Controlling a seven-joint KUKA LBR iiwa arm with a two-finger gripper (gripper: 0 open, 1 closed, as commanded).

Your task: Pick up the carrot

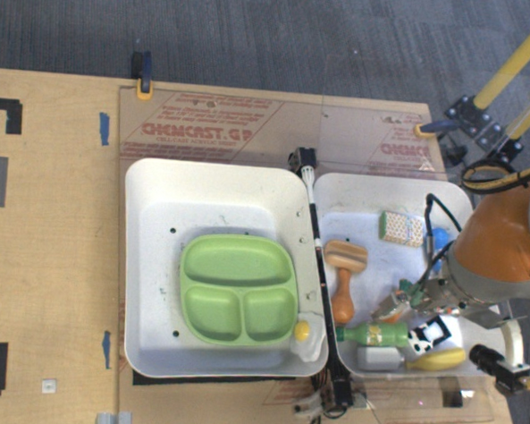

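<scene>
Your end effector [409, 301] hangs low in the right bin [355, 196], apparently touching the carrot [392, 304]; you cannot tell its opening or any grip.

**Wooden bench against a dark grey floor**

A light brown plywood bench [47, 265] fills the lower part of the view, marked with black tape corners [9, 115] and short blue tape strips [104, 128]. Beyond its far edge lies dark grey carpeted floor [258, 31]. Lighting is even and soft.
</scene>
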